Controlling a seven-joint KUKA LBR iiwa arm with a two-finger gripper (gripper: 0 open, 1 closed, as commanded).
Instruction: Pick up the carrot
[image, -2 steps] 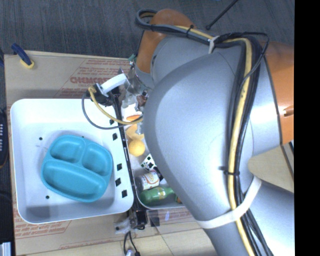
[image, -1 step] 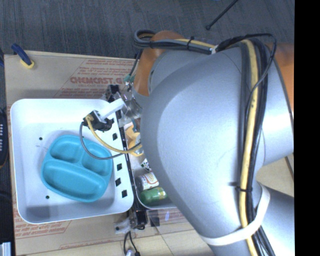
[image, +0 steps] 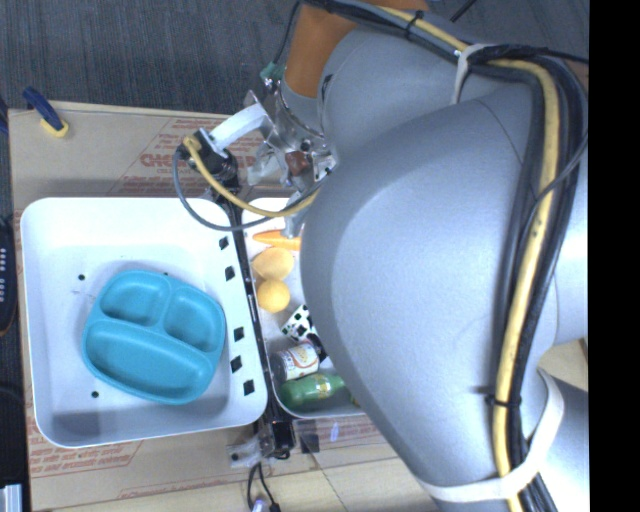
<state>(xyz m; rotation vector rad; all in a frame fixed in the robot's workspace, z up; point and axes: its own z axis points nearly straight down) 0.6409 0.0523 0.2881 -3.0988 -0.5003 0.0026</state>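
Hovering over the right bin's far end, the hand (image: 290, 165) sits just above the carrot (image: 277, 240); its grip state I cannot tell. It should descend straight, clear of the lemons (image: 272, 280).

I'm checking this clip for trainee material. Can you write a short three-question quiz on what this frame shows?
1. True or false: the blue divided tray lies in the left bin.
2. What hides most of the right bin? A) the arm B) a cloth C) a lid
3. Which thing lies nearest the carrot?

Key: 1 true. 2 A. 3 the upper yellow round item.
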